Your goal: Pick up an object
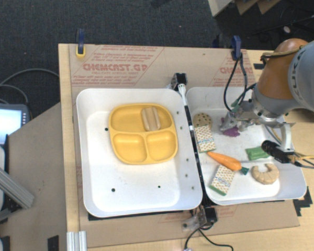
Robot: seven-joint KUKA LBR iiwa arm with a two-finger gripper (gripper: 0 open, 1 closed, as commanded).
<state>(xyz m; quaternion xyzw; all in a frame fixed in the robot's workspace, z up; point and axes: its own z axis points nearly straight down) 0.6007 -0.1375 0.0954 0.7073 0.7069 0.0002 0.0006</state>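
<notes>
My gripper (pixel 232 122) hangs low over the back middle of the right bin (pixel 290 191), reaching in from the right on the grey arm (pixel 282 82). Directly under its tip lies a small purple object (pixel 232 132), partly covered by the gripper. I cannot tell whether the gripper touches or holds it. Other items in this bin are a round brown cookie (pixel 201 120), a patterned packet (pixel 204 138), an orange carrot (pixel 223 160), a second patterned packet (pixel 222 179), a green piece (pixel 256 153) and a tan croissant-shaped piece (pixel 265 173).
The left bin (pixel 89 156) holds a yellow divided plate (pixel 144 140) with a hot dog (pixel 151 118) in its back compartment. A black part (pixel 275 149) sticks out over the right bin near the green piece. Cables hang beside the arm at the bin's back.
</notes>
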